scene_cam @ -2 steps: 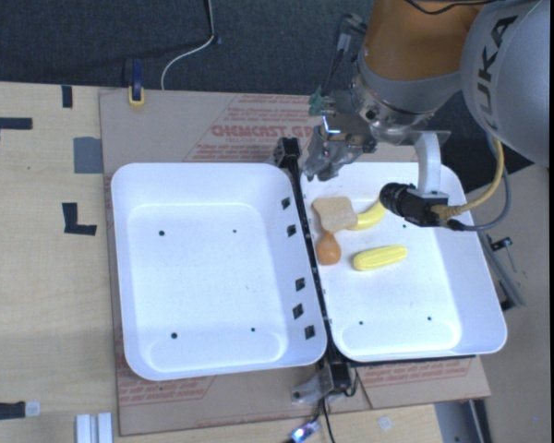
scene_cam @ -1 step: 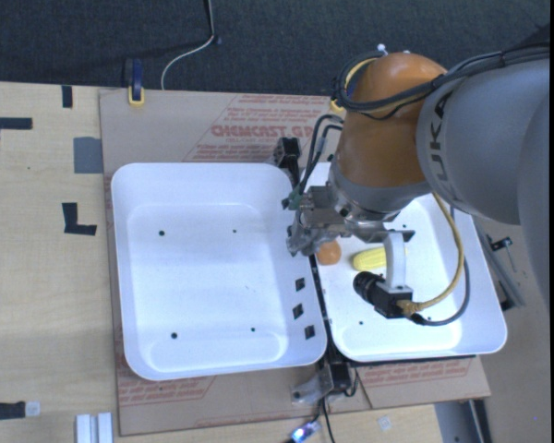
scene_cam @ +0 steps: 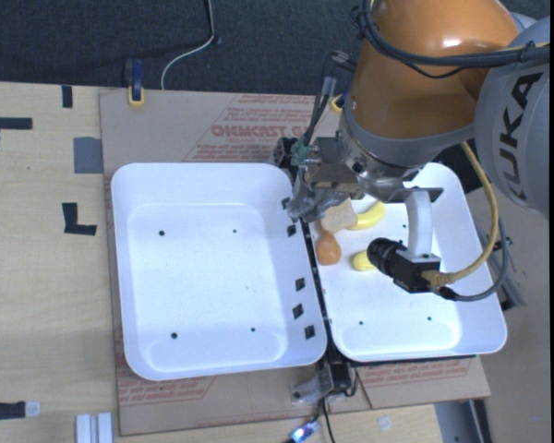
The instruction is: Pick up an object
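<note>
My gripper (scene_cam: 321, 197) hangs low over the left edge of the right bin (scene_cam: 462, 330), under the arm's big orange band. Just below it lies a tan block (scene_cam: 340, 219), with a small orange piece (scene_cam: 328, 248) right under that. A yellow curved piece (scene_cam: 372, 215) pokes out to the right of the tan block, and another yellow bit (scene_cam: 361, 262) lies beside the black fitting on the arm. The gripper's body hides where it meets the tan block, so contact is unclear.
The left bin (scene_cam: 129, 247) sits against the right one, with black clips (scene_cam: 300, 289) along the shared rim. Cables and a black connector (scene_cam: 402, 266) hang from the arm over the right bin. Cardboard lies beneath both bins.
</note>
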Available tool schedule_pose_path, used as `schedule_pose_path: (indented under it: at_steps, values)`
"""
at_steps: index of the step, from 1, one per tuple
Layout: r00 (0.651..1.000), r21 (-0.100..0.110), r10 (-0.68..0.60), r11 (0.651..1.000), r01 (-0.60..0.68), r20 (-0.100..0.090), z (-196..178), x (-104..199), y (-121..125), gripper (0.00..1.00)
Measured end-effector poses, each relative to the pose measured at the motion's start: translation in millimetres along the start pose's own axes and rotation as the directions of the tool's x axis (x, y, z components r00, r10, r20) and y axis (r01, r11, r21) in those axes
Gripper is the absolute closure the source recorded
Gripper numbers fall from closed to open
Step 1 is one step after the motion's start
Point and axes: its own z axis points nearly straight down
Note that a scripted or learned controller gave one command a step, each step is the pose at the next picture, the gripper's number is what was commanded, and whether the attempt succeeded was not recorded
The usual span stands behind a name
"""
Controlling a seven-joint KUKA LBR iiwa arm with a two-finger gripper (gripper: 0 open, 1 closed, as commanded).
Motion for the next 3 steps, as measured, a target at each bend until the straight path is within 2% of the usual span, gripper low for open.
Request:
schedule_pose_path:
  at_steps: [1,2,3]
  values:
    - [1.000,0.014,0.003,1.000,-0.003,0.006,-2.3,-2.1,-0.3,1.00]
    - [1.000,0.007,-0.001,1.000,0.001,0.002,-68.5,55.7,-11.5,1.00]
    - [1.000,0.019,0.011,1.000,-0.011,0.008,-8.5,7.8,-12.6,1.00]
